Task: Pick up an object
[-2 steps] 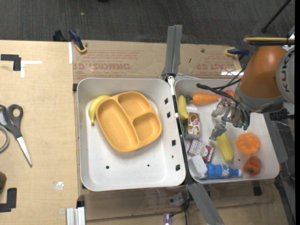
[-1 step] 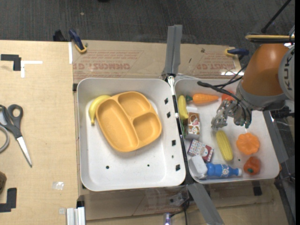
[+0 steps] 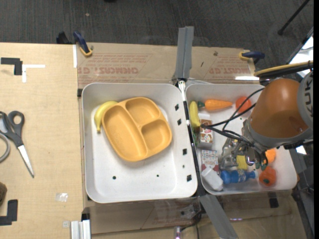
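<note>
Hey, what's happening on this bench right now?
A grey robot arm with an orange band reaches in from the right, its end effector lowered into the right bin among a crowd of small items, over a blue object. Nothing shows as picked up yet. A carrot and a banana also lie in that bin. The left bin holds a yellow divided plate with another banana beside it.

Bright, even overhead light; soft shadows, slightly soft focus.

Orange carrot (image 3: 218, 104) lying flat, right bin's (image 3: 219, 86) far end
</note>
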Controlling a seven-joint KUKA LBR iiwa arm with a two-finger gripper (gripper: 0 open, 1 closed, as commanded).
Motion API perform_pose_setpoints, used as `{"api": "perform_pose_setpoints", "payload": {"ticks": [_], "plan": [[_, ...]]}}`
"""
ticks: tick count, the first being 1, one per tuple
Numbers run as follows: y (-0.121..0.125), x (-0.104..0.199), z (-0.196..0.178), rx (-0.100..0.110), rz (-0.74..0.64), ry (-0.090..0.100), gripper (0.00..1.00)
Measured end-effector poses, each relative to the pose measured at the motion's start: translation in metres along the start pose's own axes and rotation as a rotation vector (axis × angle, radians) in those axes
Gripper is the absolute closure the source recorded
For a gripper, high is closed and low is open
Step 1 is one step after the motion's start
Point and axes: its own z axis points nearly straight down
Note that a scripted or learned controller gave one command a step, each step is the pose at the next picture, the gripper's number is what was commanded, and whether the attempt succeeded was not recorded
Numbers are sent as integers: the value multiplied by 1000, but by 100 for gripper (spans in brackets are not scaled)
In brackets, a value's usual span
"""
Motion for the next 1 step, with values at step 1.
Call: {"api": "perform_pose_setpoints", "payload": {"ticks": [1], "plan": [[0, -3, -2, 1, -1, -12, 0]]}}
